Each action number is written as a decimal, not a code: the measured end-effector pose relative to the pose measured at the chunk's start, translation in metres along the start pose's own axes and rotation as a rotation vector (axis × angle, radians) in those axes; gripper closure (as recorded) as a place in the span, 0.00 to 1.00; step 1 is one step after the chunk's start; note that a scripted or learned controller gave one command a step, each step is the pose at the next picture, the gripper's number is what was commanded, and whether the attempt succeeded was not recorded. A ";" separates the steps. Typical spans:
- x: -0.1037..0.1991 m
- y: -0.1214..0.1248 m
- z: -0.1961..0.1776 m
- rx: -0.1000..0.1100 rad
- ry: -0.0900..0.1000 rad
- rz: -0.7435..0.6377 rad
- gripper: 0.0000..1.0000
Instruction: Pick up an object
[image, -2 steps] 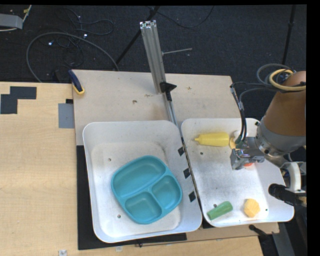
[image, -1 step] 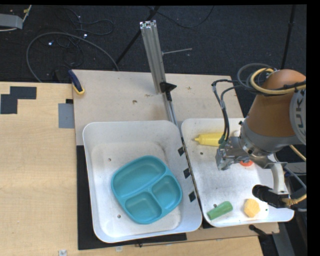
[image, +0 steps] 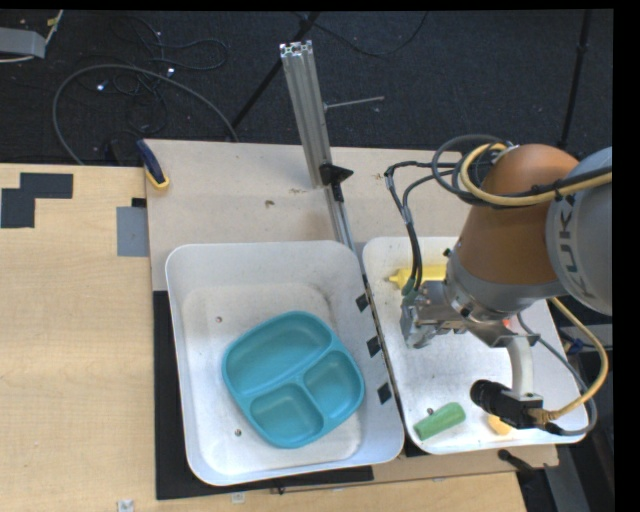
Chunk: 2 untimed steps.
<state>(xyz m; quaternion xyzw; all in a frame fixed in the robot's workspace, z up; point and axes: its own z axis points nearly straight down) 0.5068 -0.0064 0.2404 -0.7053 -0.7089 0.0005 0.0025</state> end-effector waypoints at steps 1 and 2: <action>0.054 0.005 -0.001 -0.001 -0.002 0.000 1.00; 0.111 -0.006 -0.004 -0.001 -0.001 -0.001 1.00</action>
